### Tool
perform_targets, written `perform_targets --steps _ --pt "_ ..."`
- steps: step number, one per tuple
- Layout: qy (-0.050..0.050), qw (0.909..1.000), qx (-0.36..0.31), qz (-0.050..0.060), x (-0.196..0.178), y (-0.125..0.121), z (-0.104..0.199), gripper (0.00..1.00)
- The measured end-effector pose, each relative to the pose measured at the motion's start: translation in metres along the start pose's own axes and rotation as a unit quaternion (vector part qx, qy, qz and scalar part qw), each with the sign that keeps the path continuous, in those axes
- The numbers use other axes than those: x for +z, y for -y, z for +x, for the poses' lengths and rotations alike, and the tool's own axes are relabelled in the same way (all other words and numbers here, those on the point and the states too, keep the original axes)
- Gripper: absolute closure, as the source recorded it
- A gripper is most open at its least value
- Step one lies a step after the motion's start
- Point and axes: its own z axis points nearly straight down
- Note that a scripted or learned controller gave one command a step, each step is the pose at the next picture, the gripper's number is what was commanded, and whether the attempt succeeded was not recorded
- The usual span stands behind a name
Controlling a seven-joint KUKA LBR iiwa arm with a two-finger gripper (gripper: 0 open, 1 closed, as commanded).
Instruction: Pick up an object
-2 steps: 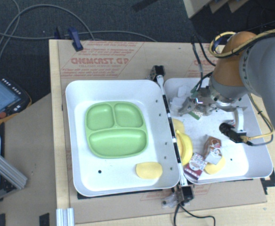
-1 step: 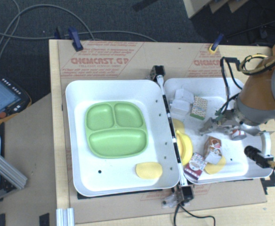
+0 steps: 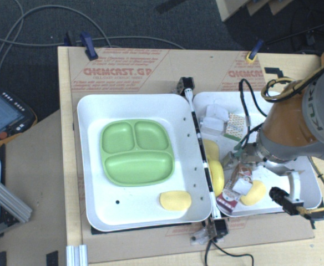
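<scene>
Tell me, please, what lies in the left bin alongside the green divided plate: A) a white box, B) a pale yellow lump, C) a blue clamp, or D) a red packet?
B: a pale yellow lump sits on the left bin floor just below the green divided plate, near the bin's lower right corner.

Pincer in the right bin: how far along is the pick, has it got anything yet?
Done: the arm has reached into the right bin, and the pincer is low among the clutter, by the yellow banana and a red-and-white packet. In hand: I can't tell; no object shows clearly held. Left: a confirmed grasp and a lift. The green tray sits in the left bin.
</scene>
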Motion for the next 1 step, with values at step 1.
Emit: perform_targets --steps 1 --pt "0.0 1.0 0.001 -0.001 -0.0098 -0.0003 -0.0004 1.0"
